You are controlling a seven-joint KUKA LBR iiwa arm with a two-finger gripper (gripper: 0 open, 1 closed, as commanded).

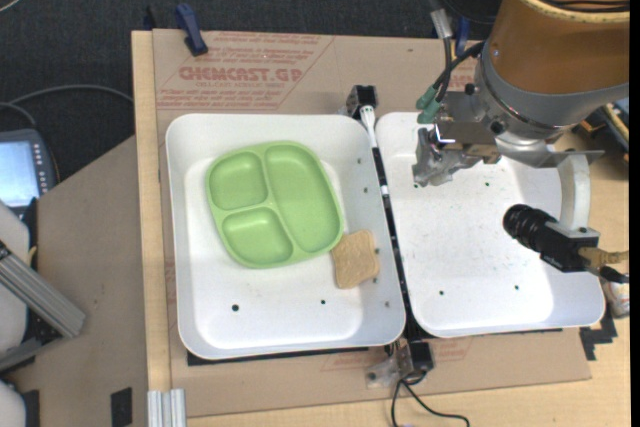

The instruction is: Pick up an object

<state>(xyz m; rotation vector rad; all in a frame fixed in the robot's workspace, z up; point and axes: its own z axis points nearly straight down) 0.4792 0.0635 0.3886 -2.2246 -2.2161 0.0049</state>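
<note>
Near the right wall of the left bin (200, 315) lies a tan square (355, 260), perhaps a sponge, touching the green divided plate (272, 203). Over the far left of the right bin (480, 300) hangs the gripper (432, 170); its opening cannot be told.

At upper right of the frame, the arm (560, 5) runs off the top and right edges, and its bulk hides from you the far right corner of the right bin (470, 305). Below it, the gripper (433, 167) is a dim, crowded cluster whose tip you cannot make out. Dark specks (460, 235) on that bin's floor are too small to identify. On the cardboard sheet (240, 65) laid over the worktop (112, 215), the fine red print is unreadable. At the left edge, a lit screen (18, 177) and a grey rail (40, 300) are cut off.
</note>
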